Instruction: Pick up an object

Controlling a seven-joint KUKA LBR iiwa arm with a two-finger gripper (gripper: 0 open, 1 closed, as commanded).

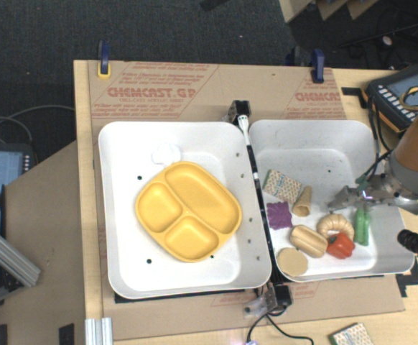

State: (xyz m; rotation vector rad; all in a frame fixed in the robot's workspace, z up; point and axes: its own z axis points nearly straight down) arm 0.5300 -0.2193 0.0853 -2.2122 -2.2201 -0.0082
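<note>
My gripper reaches in from the right over the right bin, at that bin's right side. Just below it lies a green stick-shaped object, upright in the view and close to the gripper's tip; whether they touch is not visible. To the left of the green object sit a pale ring-shaped pastry and a red pepper-like piece. A tan bread roll, a round tan disc, a purple piece, a small tan cone and a patterned packet fill the bin's left half.
The left bin holds a yellow three-compartment plate with nothing on it. A black divider bar runs between the bins. The far part of the right bin is bare white floor.
</note>
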